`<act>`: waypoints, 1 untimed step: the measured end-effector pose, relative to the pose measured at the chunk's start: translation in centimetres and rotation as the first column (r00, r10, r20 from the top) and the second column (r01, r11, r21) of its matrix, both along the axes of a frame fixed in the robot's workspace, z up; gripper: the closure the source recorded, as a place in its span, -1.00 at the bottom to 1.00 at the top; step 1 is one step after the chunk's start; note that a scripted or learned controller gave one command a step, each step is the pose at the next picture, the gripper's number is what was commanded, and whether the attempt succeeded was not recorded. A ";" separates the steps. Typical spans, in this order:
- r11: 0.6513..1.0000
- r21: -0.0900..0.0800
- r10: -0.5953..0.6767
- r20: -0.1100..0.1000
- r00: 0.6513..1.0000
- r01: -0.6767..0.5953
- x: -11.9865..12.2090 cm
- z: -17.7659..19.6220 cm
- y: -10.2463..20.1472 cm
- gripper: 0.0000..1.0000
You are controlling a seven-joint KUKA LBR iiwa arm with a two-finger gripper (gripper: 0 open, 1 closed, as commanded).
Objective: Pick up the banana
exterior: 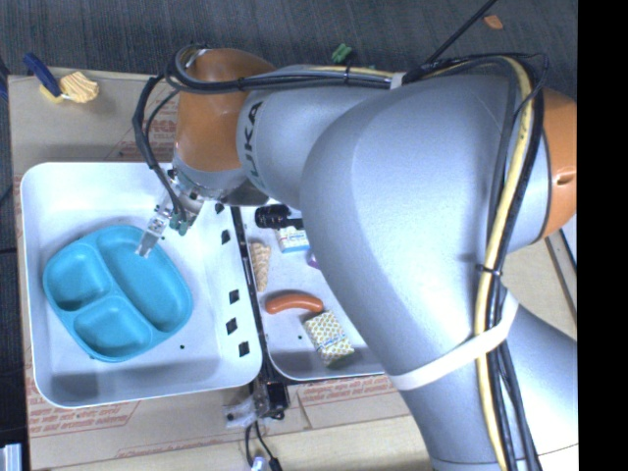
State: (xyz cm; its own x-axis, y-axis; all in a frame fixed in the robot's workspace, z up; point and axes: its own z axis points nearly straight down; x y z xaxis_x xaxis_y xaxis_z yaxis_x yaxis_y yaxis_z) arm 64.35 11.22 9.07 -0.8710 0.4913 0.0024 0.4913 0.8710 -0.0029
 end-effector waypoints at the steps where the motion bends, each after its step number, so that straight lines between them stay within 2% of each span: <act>1: 1.000 0.001 0.001 0.002 1.000 -0.001 0.1 0.1 0.0 -1.00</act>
